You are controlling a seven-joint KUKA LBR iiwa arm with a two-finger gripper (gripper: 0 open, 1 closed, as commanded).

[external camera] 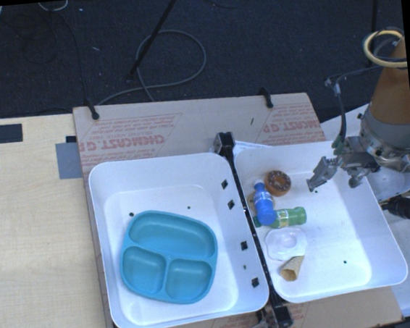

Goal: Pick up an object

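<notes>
Objects lie in the right bin (390,264), left of the claw (321,176) and below it: a brown round piece (278,182) nearest, then a blue bottle (263,203), a green bottle (289,218), a white cup (285,243), a tan cone (292,267); whether the claw is open or closed I cannot tell; a blue divided plate (169,256) sits in the left bin (105,184)

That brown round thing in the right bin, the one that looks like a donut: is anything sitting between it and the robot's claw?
Nothing visible is. The gripper hangs over the right bin, to the right of the donut, with bare white floor between them. The blue bottle and green bottle lie on the donut's other side, lower left.
</notes>
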